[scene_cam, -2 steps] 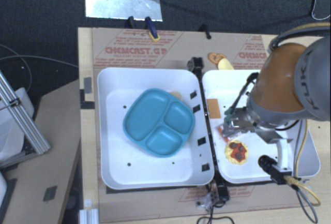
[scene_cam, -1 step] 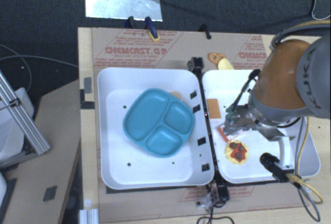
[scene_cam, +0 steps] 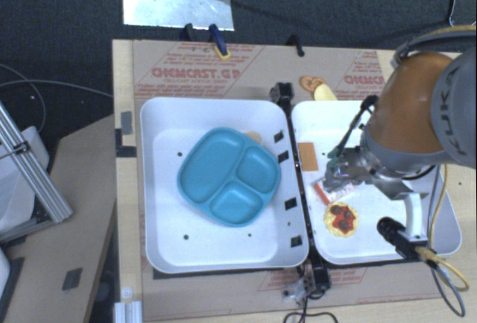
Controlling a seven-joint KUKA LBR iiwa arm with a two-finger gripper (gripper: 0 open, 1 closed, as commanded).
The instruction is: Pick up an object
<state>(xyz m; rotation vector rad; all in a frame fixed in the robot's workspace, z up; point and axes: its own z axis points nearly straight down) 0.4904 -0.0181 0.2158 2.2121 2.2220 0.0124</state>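
My gripper (scene_cam: 339, 171) hangs low over the right bin (scene_cam: 320, 116), near its middle. Just below and left of it lies a small red and white item (scene_cam: 323, 192), partly under the gripper. A round yellow piece with red spots (scene_cam: 341, 219) rests in front of that. A flat orange-brown rectangle (scene_cam: 306, 156) lies to the gripper's left by the bin's inner wall. The grey arm with its orange band (scene_cam: 410, 109) hides the right part of this bin.
The left bin (scene_cam: 160, 239) holds a blue divided plate (scene_cam: 229, 175), with a small pale thing (scene_cam: 254, 137) peeking out behind it. A yellow piece (scene_cam: 325, 93) and a brown one (scene_cam: 311, 82) lie beyond the right bin's back rim. Black clips line the divider between the bins.
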